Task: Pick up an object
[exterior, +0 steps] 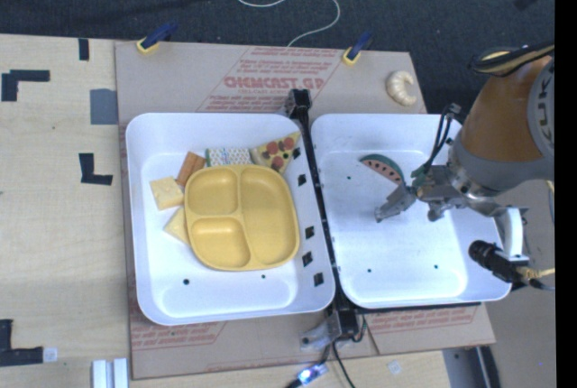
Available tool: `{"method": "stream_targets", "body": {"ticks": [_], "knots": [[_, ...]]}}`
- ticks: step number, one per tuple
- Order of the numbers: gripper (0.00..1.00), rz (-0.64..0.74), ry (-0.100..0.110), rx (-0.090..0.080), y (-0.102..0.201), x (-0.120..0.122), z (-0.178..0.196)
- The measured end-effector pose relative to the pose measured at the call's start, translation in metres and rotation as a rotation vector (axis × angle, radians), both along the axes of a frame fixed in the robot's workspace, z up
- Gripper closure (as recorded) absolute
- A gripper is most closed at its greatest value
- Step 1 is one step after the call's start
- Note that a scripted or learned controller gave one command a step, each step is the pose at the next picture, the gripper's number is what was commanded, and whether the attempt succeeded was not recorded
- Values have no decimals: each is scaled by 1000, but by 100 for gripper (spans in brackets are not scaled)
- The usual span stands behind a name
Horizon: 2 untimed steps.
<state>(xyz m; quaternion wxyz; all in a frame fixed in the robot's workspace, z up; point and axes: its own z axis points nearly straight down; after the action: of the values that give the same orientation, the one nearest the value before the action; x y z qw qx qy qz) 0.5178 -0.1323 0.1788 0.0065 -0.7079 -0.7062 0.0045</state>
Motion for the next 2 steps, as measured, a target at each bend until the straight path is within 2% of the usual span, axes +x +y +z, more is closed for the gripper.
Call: {"method": "stream_targets", "body": {"ticks": [1, 2], "knots": [[0, 4, -14, -2, 0, 3, 7], [0, 3, -8, -2, -7, 8, -48]]}}
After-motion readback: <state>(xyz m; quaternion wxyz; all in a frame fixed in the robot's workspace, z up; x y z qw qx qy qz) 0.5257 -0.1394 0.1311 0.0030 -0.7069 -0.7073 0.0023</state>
